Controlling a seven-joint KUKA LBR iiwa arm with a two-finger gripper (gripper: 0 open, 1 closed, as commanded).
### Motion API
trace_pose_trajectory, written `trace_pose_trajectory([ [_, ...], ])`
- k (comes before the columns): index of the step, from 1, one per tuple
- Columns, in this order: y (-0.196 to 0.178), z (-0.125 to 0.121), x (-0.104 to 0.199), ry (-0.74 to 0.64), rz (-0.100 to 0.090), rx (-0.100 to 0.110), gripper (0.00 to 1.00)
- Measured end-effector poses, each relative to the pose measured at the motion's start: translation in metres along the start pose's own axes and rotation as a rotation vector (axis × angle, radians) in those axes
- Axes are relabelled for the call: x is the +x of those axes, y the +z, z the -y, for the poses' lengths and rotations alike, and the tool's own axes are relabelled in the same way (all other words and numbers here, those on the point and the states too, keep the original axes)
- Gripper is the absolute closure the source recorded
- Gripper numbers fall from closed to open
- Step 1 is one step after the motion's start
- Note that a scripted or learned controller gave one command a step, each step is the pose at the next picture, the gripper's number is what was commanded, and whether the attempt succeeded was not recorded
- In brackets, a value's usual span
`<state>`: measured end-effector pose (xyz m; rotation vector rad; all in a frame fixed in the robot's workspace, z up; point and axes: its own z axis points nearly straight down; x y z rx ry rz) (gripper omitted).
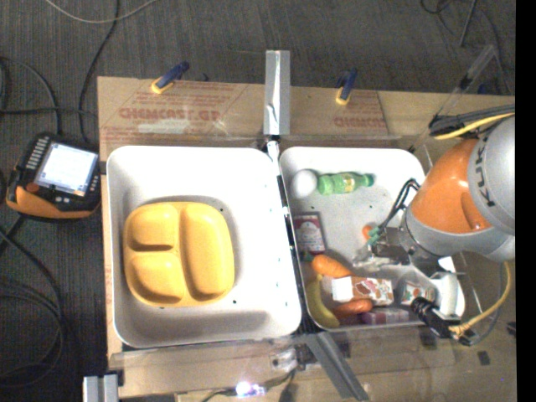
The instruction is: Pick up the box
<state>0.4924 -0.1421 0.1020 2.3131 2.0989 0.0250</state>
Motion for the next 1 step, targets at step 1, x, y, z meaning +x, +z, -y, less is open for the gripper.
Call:
trace_pose_trajectory([
  [1, 0.0000, 0.0001, -0.0002, 0.000, 0.000, 0.000, 0.00],
])
